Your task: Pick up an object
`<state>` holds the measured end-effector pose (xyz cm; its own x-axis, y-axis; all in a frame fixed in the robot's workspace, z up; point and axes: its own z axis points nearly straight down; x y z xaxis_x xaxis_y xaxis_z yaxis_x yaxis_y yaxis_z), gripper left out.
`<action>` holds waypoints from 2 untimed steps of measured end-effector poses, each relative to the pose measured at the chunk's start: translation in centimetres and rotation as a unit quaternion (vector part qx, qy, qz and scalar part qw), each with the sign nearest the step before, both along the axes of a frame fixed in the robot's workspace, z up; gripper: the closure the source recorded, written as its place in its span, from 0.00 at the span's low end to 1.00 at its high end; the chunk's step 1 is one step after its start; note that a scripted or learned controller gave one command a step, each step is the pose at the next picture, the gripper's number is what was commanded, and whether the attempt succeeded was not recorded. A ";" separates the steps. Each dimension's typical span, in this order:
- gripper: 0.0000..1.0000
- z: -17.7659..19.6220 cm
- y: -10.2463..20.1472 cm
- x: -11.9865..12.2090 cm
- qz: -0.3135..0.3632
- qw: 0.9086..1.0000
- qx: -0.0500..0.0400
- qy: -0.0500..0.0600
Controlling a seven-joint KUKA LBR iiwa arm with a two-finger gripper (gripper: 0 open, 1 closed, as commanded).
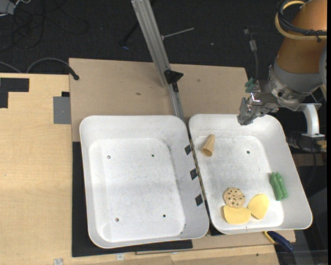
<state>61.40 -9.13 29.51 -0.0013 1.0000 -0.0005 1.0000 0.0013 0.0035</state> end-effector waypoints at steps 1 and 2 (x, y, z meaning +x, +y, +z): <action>1.00 -2.5 4.9 -1.0 0.001 1.000 0.001 0.004; 1.00 -2.9 9.7 -2.3 0.001 1.000 0.001 0.004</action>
